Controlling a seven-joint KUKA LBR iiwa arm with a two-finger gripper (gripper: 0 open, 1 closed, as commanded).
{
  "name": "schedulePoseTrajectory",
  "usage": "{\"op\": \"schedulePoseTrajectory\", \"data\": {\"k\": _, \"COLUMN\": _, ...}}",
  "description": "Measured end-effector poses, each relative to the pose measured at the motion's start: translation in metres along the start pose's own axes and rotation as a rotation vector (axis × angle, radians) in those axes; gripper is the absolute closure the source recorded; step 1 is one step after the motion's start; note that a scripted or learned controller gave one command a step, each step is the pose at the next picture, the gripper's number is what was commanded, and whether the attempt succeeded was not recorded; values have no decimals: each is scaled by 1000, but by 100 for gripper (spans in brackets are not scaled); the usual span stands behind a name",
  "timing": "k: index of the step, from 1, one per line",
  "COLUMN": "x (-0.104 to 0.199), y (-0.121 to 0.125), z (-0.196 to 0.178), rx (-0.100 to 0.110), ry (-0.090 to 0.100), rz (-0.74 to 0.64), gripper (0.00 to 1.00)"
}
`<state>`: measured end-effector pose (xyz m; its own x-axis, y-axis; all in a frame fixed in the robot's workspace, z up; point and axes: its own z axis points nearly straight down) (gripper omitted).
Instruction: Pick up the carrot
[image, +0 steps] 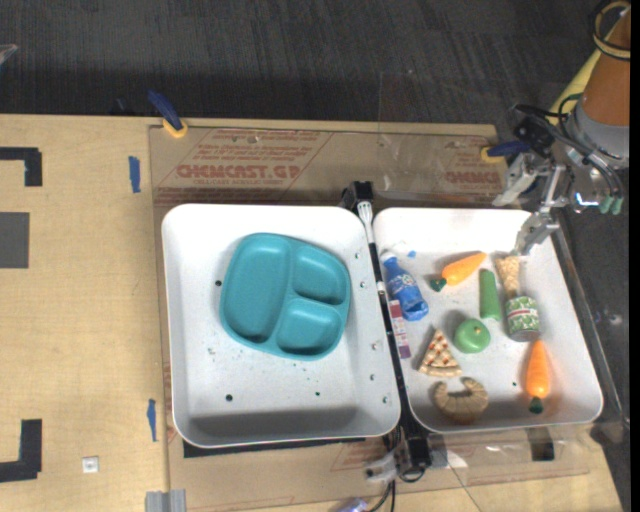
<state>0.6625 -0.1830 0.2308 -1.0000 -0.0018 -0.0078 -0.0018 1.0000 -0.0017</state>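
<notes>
Two orange, carrot-like pieces lie in the right bin (580, 330). A short one with a green tip (462, 268) is near the bin's far middle. A longer carrot (538, 370) with a dark green stem lies at the near right, pointing toward the front rim. My gripper (533, 232) hangs over the bin's far right corner, above and to the right of the short orange piece and well behind the longer one. Nothing shows in it.
The right bin also holds a blue bottle (405, 288), green cucumber (488, 295), green apple (472, 335), small can (521, 315), pizza slice (437, 352) and brown pastry (460, 397). A teal divided plate (285, 293) lies in the left bin (200, 380).
</notes>
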Motion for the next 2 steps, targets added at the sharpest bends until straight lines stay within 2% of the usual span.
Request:
{"op": "schedulePoseTrajectory", "data": {"k": 1, "x": -4, "y": -11, "z": 131, "rx": 1, "ry": 3, "rz": 83, "gripper": 0}}
{"op": "schedulePoseTrajectory", "data": {"k": 2, "x": 20, "y": 17, "z": 143, "rx": -2, "ry": -1, "rz": 166, "gripper": 0}}
